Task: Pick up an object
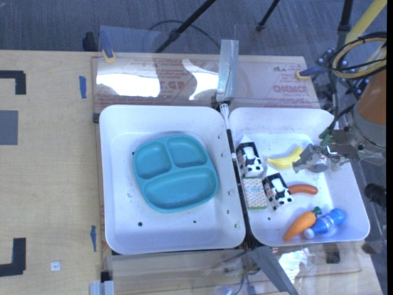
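You see the gripper (309, 160) low in the right bin (353, 183), its fingers spread, touching the yellow banana (284, 160).

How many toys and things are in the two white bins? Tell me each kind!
Blue divided plastic plate: 1
Black-and-white toy cows: 2
Yellow toy banana: 1
Orange-red toy sausage: 1
Orange toy carrot: 1
Blue plastic bottle: 1
Pale patterned flat card: 1
Total: 8
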Tool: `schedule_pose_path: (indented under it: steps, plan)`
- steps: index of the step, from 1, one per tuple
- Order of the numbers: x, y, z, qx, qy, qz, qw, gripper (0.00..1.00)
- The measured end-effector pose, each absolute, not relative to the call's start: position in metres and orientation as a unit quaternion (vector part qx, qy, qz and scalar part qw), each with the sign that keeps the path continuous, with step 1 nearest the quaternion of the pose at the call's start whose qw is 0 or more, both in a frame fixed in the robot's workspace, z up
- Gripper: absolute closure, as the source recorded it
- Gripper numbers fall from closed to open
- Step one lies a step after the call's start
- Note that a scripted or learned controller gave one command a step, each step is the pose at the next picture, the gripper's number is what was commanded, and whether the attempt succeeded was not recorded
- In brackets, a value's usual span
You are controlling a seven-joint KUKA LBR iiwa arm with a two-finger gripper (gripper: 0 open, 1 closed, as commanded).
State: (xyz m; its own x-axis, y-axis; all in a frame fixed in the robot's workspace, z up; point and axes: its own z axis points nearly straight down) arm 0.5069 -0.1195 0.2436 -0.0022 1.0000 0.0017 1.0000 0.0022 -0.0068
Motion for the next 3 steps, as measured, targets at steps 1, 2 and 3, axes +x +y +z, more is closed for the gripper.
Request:
schedule_pose_path:
  steps: [1,2,3]
  plan:
    - [0.553,-0.139,0.163,-0.7,-0.714,0.0016,0.003,0.0]
    - [0.525,-0.121,0.114,-0.659,-0.752,-0.0069,-0.009,0.0]
    - [0.601,-0.117,0.107,-0.66,-0.751,-0.0129,-0.02,0.0]
